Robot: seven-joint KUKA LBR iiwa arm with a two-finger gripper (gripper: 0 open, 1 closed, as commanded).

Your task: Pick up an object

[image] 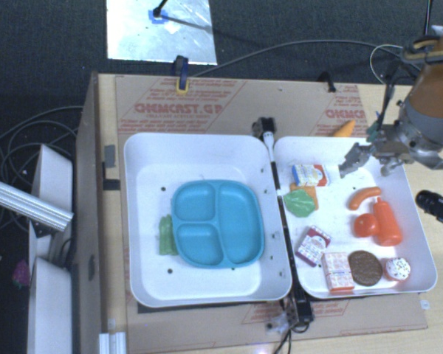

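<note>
My gripper (371,162) hangs over the back of the right bin (421,198), open, with nothing between its fingers. Below it in that bin lie an orange sausage (364,196), a red and orange pepper-like toy (380,223), a small blue and white carton (308,174) and a green leafy piece (301,202). Toward the front sit a red and white packet (313,245), a small box (337,271), a brown cookie (365,267) and a sprinkled donut (397,268).
The left bin (148,168) holds a blue divided plate (217,222) with a green piece (166,234) at its left side. An orange carrot (344,129) lies on the board behind the right bin. A black clip (266,129) sits where the bins meet.
</note>
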